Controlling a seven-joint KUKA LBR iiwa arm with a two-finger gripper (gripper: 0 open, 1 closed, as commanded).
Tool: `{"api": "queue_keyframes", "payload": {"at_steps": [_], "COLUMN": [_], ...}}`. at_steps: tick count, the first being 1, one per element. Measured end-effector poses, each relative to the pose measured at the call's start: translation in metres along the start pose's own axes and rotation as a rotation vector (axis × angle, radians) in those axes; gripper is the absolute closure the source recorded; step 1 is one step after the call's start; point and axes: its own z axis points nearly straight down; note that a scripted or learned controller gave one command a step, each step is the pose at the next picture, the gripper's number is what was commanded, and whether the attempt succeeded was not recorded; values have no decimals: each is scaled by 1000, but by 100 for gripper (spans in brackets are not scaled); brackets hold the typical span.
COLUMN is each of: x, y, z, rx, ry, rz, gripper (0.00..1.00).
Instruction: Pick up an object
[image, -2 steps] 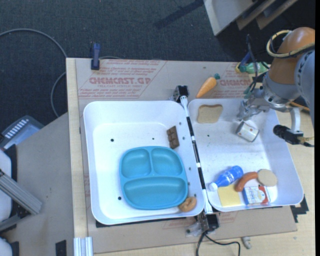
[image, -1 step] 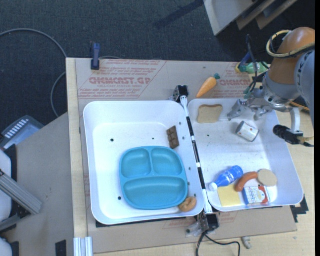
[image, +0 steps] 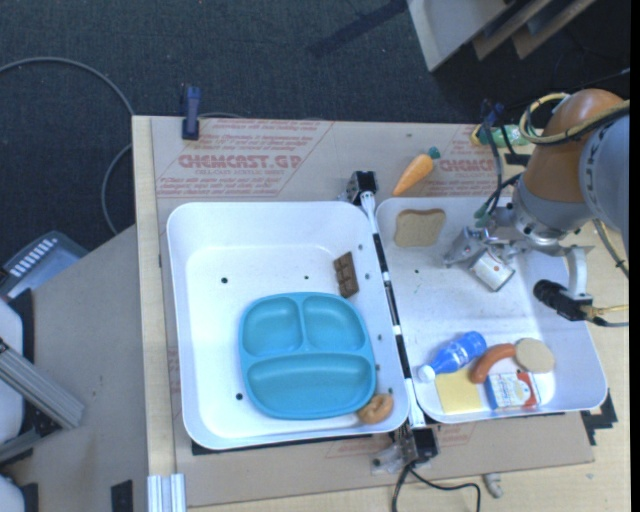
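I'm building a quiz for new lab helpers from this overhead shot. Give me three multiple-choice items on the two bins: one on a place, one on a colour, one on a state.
1. Where does the divided plate lie?
A. In the left bin
B. In the right bin
C. On the cardboard outside the bins

2. What colour is that divided plate?
A. Red
B. Blue
C. Yellow

3. Where is the carrot relative to the bins?
A. Inside the left bin
B. On the plate
C. Outside both bins, on the cardboard beyond the right bin

Answers:
1 A, it sits within the left bin walls.
2 B, its three compartments are light blue.
3 C, it rests above the right bin rim, near the bread slice inside.
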Motion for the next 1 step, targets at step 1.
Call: {"api": "queue_keyframes", "payload": {"at_steps": [1], "x": [0], "y": [1], "z": [-11], "rx": [-4], "ry": [-1], "rz": [0], "gripper": [100]}}
